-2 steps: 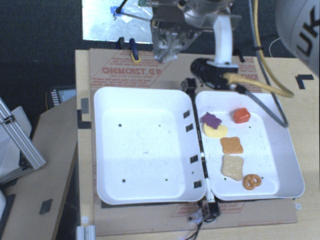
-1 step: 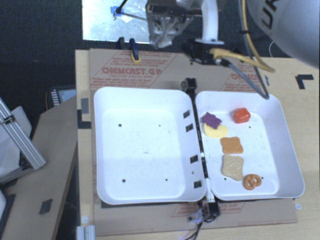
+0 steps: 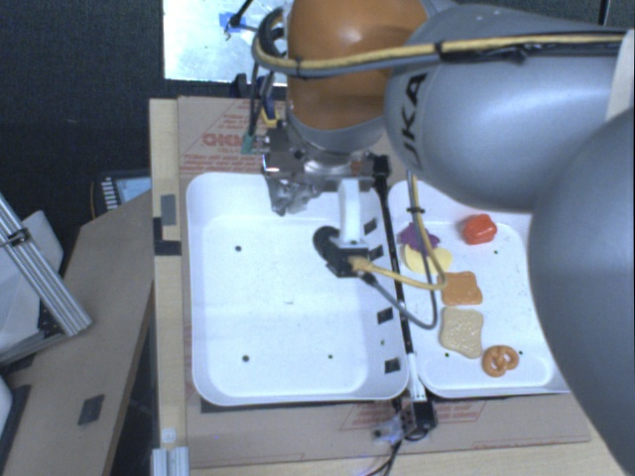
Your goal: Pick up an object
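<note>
The arm (image 3: 496, 117) reaches over the left bin (image 3: 228, 365). Its gripper (image 3: 288, 201) hangs at the far edge, open or closed I cannot tell. The bread slice (image 3: 461, 331) lies toward the right bin's (image 3: 516, 296) near edge, beside a pretzel (image 3: 499, 361). It is probably light and stiff, so pinch its sides.

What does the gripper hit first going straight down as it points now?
Most likely the bare floor of the left bin, near its back wall, where the gripper hangs. The small objects lie in the right bin, off that line. Height is hard to judge here.
</note>
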Robot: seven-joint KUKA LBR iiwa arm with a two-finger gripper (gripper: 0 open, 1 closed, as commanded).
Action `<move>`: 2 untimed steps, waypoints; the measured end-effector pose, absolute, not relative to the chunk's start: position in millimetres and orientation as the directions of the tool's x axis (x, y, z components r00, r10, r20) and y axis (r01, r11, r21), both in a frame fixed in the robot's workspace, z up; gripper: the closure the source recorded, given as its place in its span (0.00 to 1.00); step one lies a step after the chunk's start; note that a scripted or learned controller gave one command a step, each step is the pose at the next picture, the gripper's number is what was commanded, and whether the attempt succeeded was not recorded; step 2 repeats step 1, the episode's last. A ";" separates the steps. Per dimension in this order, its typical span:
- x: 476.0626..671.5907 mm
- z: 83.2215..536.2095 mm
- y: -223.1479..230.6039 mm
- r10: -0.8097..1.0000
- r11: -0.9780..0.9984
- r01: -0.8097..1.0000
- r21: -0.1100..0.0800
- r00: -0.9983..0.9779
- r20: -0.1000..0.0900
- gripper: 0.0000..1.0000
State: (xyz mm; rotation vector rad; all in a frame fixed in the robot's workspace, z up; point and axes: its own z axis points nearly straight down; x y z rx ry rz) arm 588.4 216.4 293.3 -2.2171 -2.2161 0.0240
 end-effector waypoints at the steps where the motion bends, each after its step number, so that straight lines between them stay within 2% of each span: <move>1: 671.0 415.2 234.6 1.000 0.004 1.000 0.018 -0.004 0.005 1.00; 2: 671.0 415.2 234.6 1.000 0.004 1.000 0.018 -0.004 0.005 1.00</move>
